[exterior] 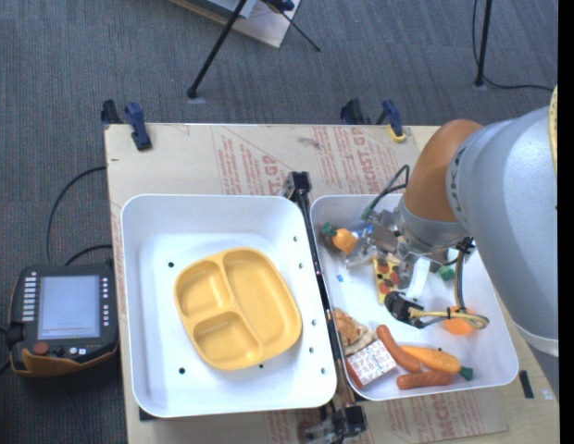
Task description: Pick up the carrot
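The carrot (433,358), orange with a small green stub at its right end, lies in the right bin (498,296) near the front wall. My gripper (401,265) hangs over the middle of that bin, behind and slightly left of the carrot and apart from it. It is right above a pizza-slice toy (387,272). The arm's grey body and orange band cover the bin's back right part.
Beside the carrot lie a red sausage (396,346), a second orange-red stick (418,380), a red-and-white packet (370,364) and a bread piece (346,326). An orange fruit (342,240) sits at the back left. The left bin (148,248) holds a yellow divided plate (237,307).
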### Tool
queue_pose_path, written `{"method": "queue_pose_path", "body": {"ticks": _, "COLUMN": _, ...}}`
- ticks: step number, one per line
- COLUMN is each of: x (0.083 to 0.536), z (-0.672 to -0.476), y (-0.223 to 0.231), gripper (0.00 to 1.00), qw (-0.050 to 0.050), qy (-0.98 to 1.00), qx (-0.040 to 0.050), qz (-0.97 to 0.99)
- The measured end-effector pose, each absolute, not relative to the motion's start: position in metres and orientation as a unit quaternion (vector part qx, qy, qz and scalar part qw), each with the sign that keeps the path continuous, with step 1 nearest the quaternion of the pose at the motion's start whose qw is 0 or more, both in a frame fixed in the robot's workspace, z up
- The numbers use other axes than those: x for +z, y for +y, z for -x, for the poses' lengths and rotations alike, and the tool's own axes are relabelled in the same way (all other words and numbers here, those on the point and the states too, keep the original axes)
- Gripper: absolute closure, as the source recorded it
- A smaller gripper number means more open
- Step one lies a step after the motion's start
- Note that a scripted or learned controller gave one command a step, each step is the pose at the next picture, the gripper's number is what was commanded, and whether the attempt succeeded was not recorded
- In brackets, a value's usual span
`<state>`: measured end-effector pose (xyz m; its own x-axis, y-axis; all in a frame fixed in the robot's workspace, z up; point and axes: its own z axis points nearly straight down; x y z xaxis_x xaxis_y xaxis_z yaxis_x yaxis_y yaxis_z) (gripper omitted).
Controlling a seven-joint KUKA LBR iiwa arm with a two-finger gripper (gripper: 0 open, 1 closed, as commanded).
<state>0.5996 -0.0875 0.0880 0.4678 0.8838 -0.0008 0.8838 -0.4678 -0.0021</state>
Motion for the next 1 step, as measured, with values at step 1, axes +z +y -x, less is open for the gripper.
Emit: {"method": "queue_pose_path", "body": {"ticks": 1, "x": 0.0971, "z": -0.5997, "y": -0.0878, "gripper": 1.00, "qw": 0.001, "qy": -0.518, "qx": 0.0022, "qz": 0.856}}
